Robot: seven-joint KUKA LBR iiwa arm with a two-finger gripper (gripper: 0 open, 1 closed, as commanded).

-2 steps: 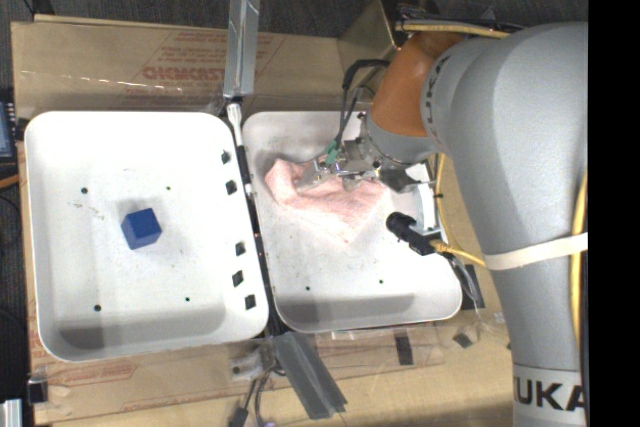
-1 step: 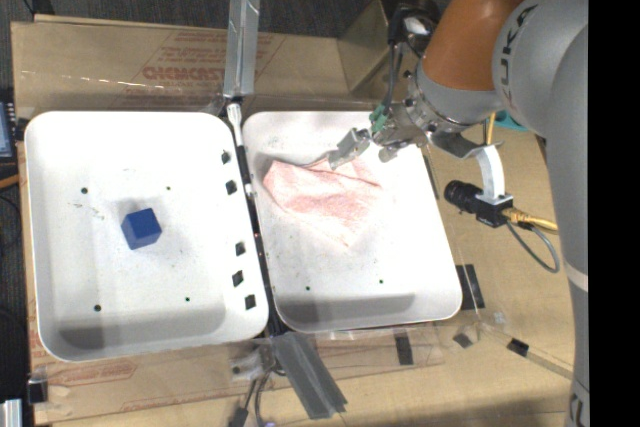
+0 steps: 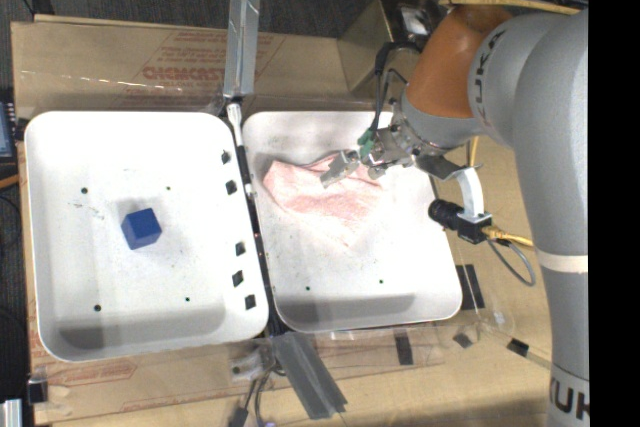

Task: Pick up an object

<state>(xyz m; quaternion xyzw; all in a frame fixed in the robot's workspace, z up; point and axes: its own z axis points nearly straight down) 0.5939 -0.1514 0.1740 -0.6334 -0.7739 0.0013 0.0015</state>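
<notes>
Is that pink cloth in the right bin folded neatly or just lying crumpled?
Crumpled: the pink cloth lies loosely spread with uneven wrinkles and ragged edges.

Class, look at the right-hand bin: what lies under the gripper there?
Under the gripper lies a pink cloth, spread crumpled on the floor of the right bin. Anything beneath the cloth is covered and cannot be seen.

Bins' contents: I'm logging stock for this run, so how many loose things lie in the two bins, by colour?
Blue: 1, the cube in the left bin
Pink: 1, the cloth in the right bin
Total: 2
</notes>
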